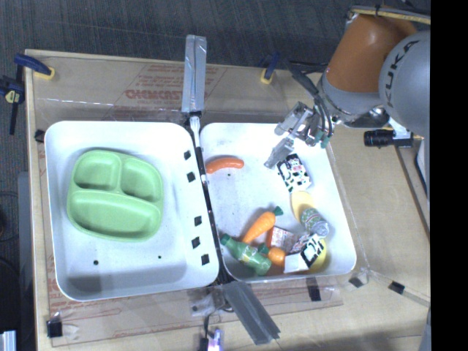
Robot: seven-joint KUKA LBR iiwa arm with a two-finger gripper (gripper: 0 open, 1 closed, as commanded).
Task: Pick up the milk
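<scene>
The milk (295, 173), a small cow-spotted carton, lies in the right bin (241, 134), just up from the yellow fruit (302, 203) and well apart from the sausage (224, 164). My hand (290, 139) hangs right at the carton's upper end, fingers spread, one tip touching or nearly touching it; nothing sits between them. So I judge the reach nearly done, with closing and lifting left. Whether my tips straddle the carton is hard to tell from this slant. A second spotted carton (313, 248) lies half buried among the toys beside the carrot (259, 226).
</scene>
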